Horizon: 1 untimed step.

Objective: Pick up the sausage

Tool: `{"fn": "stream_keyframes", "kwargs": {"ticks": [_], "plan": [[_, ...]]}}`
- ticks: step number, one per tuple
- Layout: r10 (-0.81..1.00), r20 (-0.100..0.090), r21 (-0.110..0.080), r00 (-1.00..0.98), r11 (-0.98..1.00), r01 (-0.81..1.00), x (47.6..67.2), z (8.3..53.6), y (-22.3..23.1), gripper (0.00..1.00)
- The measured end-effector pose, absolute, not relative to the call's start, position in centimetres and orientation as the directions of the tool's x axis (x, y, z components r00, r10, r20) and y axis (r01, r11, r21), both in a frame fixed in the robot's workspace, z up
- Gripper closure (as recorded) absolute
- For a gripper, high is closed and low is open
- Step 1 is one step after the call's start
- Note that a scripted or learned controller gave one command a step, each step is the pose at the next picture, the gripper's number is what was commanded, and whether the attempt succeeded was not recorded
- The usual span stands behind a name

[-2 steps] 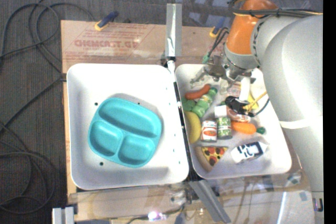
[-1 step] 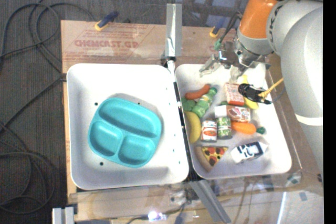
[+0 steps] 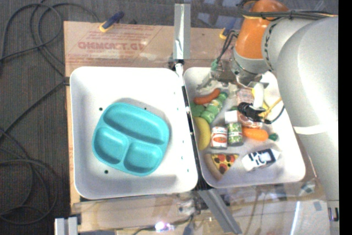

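The sausage [image 3: 207,98] is a short red-orange link lying at the far left of the right bin [image 3: 291,170], close to its back wall. My gripper [image 3: 219,77] hangs just behind and slightly right of the sausage, below the orange wrist band [image 3: 254,36]. The sausage lies on the bin floor with nothing closed around it. Its right end is partly tucked under the gripper body.
Crowded around the sausage are a green bottle [image 3: 210,110], a banana [image 3: 202,132], a red can [image 3: 219,137], a green can [image 3: 235,134], a carrot [image 3: 256,133], a pizza slice [image 3: 223,162] and a toy car [image 3: 259,158]. The left bin [image 3: 82,91] holds a teal divided tray [image 3: 131,137].
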State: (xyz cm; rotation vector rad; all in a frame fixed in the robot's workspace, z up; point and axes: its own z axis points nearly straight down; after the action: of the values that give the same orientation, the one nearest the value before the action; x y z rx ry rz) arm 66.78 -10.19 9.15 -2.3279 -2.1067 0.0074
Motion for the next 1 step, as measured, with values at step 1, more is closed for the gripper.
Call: {"fn": "stream_keyframes", "kwargs": {"ticks": [1], "plan": [[0.995, 0.0, -0.005, 0.099, -0.099, 0.995, 66.04, 14.23, -10.76, 0.0]]}}
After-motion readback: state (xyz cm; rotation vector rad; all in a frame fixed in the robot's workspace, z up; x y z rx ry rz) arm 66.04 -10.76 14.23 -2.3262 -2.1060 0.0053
